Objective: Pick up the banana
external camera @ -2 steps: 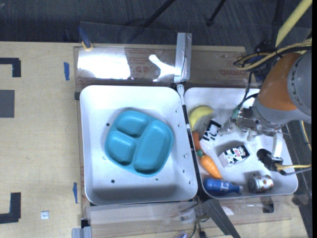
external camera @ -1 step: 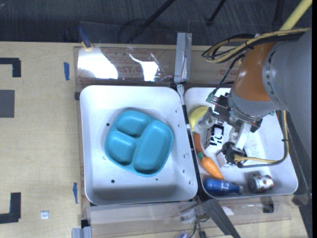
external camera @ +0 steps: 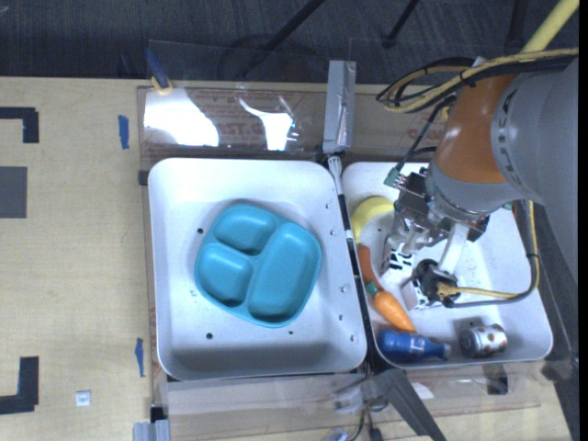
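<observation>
Arm w/ gripper point(external camera: 411, 251) is hanging over the right bin point(external camera: 514, 324); can't tell its grip state. Banana point(external camera: 370, 212) is lying at that bin's far left, just left of the gripper. Carrot point(external camera: 393, 310), blue bottle point(external camera: 411, 345) sitting nearer. Blue tray point(external camera: 258, 262) is filling the left bin point(external camera: 175, 200).

Bright, even overhead light; strong white glare on clear sheet point(external camera: 220, 118) at 11 o'clock, washing out print beneath; soft sheen on left bin point(external camera: 175, 200) rim; soft shadow beneath blue tray point(external camera: 257, 263); dark floor at 12 o'clock underexposed; overall focus slightly soft, arm point(external camera: 514, 127) at 2 o'clock blurred
</observation>
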`<action>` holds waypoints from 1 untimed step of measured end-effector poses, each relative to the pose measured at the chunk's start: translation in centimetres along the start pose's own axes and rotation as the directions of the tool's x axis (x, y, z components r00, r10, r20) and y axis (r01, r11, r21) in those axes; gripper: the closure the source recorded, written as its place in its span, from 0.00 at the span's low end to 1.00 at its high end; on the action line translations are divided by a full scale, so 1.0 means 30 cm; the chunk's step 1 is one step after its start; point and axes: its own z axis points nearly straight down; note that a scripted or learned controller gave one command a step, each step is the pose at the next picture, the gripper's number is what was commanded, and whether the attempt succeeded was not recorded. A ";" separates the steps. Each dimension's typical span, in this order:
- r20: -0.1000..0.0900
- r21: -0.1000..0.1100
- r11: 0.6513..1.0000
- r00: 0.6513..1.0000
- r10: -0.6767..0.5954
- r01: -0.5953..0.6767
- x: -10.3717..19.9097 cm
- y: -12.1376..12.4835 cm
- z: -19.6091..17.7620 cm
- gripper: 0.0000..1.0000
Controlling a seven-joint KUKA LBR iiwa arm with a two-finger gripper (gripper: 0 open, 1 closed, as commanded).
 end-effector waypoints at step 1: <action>-0.001 0.001 0.998 0.998 0.071 -0.071 -0.366 -0.064 -0.257 1.00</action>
